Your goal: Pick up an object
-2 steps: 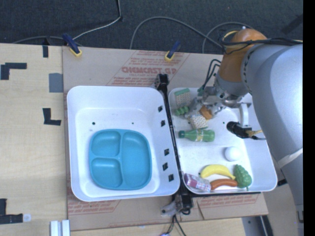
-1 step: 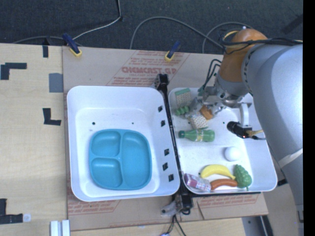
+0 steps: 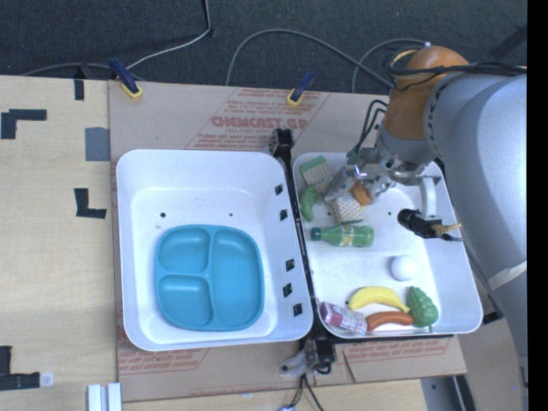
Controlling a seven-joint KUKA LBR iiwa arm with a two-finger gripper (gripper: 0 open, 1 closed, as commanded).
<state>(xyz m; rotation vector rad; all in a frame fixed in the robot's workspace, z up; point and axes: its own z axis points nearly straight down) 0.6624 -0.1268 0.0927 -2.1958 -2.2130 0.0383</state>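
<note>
White plastic forms both bins: the left bin (image 3: 137, 229) holds a blue divided plate (image 3: 209, 278), and the right bin (image 3: 454, 272) holds the clutter. The gripper (image 3: 364, 178) hangs low over the right bin's far end, close above a small orange block (image 3: 360, 194) and a speckled sponge-like piece (image 3: 344, 206); whether its fingers are spread or closed cannot be told. Just beside these lie a green bottle (image 3: 342, 235) on its side and a green-wrapped packet (image 3: 313, 171). A white ball (image 3: 402, 267) sits mid-bin, and a banana (image 3: 378, 297), a sausage (image 3: 390, 320) and a green leafy toy (image 3: 422, 306) crowd the near edge.
</note>
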